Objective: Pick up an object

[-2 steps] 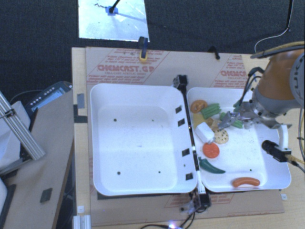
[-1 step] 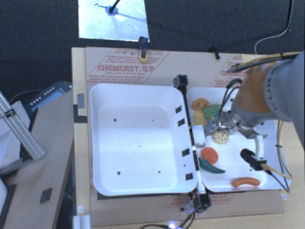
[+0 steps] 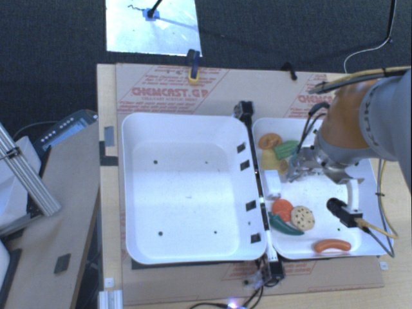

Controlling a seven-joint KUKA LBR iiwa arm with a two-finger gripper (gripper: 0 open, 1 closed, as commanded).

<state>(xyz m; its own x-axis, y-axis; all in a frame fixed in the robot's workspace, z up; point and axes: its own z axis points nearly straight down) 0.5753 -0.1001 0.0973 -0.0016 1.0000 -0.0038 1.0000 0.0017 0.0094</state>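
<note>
Red "CHEMCAST GP" lettering (image 3: 168, 91) on board (image 3: 212, 82) behind white bins (image 3: 187, 192).

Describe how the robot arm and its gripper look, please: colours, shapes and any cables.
The arm is a thick, rounded grey tube with a broad orange band above the wrist. Thin dark cables loop along the wrist beside the band. The gripper is a small block of grey metal, compact and angular, much narrower than the arm. No markings can be read on either.
</note>
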